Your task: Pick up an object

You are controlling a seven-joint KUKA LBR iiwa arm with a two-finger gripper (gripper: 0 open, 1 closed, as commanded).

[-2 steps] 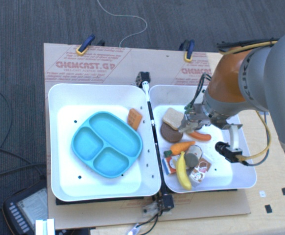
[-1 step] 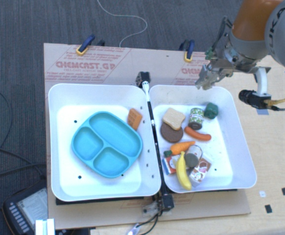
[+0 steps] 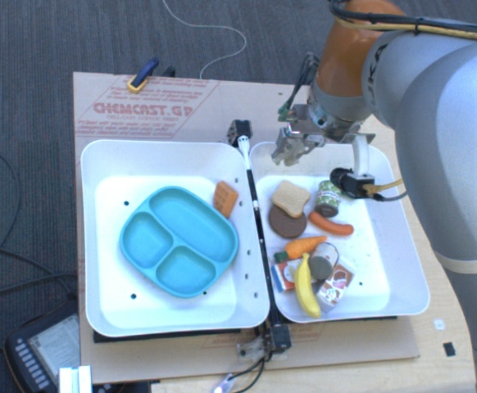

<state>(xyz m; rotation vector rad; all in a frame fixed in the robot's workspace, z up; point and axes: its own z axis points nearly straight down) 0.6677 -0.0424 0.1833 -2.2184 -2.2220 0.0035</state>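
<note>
Left bin [image 3: 91, 219], frame centre-left: blue divided plate [image 3: 179, 240], orange cracker [image 3: 225, 198] at its upper right edge. Right bin [image 3: 402, 268]: bread slice [image 3: 291, 196], brown disc [image 3: 287, 222], carrot [image 3: 302, 246], banana [image 3: 306, 286], green can [image 3: 329, 196]. End effector [image 3: 290, 148] above the bin's upper left corner, grasping nothing visible; open or clenched, can't tell.

Two white bins [image 3: 91, 219]; one blue plate [image 3: 179, 241]; one banana [image 3: 306, 287]; two carrots [image 3: 304, 246]
</note>
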